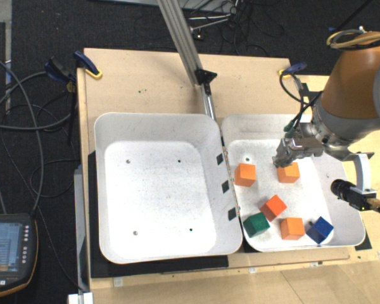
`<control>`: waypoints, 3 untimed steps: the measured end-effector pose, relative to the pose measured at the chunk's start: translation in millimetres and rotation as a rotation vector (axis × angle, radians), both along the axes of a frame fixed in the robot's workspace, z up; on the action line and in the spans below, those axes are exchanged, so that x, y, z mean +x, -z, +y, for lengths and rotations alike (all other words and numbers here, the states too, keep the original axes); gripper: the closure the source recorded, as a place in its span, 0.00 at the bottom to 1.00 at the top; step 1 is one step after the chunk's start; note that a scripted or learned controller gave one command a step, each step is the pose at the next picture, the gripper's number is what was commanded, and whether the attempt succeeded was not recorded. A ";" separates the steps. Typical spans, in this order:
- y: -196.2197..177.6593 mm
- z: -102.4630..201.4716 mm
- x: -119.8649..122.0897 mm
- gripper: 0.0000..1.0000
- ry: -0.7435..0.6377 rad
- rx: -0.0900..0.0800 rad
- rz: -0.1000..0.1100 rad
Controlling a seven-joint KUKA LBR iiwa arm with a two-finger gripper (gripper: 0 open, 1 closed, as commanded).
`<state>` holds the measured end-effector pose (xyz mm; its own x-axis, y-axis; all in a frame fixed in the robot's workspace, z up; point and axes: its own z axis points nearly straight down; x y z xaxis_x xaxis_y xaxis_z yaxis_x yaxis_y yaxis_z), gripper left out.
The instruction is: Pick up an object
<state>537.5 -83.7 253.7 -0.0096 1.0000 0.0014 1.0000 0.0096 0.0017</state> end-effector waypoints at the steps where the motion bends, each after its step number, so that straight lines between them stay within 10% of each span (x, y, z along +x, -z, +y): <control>1: 2.6 64.4 0.2 1.00 -0.001 0.001 0.002; 3: 11.7 171.7 -1.5 1.00 0.001 0.000 0.004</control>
